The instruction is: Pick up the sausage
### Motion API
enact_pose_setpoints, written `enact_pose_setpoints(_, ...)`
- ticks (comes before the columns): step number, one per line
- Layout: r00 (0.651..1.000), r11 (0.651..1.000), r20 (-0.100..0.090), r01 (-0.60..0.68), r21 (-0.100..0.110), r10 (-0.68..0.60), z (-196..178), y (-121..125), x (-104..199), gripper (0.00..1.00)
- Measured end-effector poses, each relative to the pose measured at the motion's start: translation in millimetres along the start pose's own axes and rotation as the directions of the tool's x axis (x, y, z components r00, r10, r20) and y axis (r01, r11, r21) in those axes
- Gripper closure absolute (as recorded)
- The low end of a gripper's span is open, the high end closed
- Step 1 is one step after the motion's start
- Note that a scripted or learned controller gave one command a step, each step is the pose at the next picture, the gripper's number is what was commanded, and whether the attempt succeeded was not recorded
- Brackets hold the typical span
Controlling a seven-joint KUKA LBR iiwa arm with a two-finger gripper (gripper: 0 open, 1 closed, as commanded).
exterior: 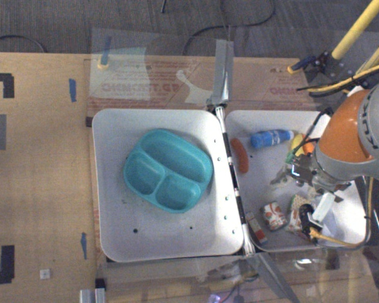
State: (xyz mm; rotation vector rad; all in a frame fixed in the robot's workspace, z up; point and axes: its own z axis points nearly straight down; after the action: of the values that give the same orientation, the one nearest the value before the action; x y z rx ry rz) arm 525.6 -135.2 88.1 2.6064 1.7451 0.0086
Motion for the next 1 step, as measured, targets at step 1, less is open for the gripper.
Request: enact_pose_setpoints(1,0.967,0.967,0.005,-0.256,0.007,0.256,-84.7,70.1,-17.3,0.00)
